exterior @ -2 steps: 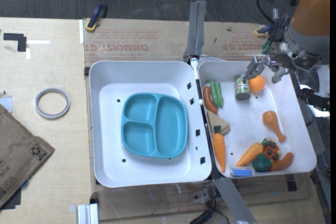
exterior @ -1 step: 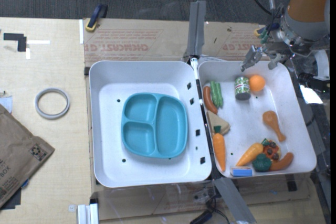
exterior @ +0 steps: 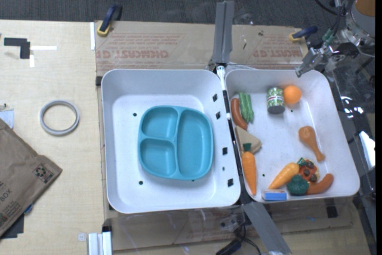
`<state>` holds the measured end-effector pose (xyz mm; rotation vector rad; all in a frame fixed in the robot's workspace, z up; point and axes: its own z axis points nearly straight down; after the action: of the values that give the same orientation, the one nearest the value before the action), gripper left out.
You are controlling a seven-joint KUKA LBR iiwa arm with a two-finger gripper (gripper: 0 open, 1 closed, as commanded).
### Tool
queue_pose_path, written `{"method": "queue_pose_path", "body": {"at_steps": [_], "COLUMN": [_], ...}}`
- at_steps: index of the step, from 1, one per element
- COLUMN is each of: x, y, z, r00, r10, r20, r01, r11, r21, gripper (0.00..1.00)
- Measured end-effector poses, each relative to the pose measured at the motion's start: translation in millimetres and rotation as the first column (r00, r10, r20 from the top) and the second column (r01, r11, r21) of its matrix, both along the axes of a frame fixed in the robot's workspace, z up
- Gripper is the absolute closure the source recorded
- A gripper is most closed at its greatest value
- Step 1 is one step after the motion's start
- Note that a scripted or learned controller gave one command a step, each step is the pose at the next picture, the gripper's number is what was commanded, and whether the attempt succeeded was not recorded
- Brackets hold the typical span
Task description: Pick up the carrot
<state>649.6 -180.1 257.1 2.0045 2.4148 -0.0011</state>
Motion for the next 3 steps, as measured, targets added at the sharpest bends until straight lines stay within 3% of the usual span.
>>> {"method": "queue_pose_path", "body": {"at_steps": [1,2,3], "x": [9.5,9.4,10.3], "y": [29.2,-7.5,-21.2], "z": [-23.1,-48.9,-151.0], "r00": [0.992,0.991,0.95], "r10": [-0.123,0.133,0.311], "r20": [-0.003,-0.003,0.001], "r01": [0.123,-0.133,-0.311], "r11": [0.992,0.991,0.95], "r21": [0.002,0.002,0.0], "gripper": [0.0,0.0,0.0]}}
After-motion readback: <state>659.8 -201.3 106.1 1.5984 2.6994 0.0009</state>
